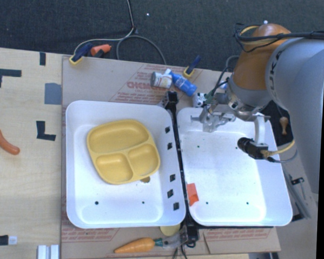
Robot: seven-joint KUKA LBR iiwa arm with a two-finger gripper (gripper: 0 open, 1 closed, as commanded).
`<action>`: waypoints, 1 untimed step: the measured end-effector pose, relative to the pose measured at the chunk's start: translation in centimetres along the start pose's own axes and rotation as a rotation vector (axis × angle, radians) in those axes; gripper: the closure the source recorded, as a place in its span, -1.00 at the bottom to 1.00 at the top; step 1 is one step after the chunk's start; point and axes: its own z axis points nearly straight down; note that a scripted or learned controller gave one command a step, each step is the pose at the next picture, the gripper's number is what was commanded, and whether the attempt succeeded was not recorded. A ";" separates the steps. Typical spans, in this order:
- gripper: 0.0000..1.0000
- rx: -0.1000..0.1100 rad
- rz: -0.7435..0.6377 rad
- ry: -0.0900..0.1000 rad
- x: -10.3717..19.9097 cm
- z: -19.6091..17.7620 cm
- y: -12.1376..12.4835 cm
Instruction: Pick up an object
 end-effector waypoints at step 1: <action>1.00 -0.002 -0.007 0.002 6.9 0.4 -2.4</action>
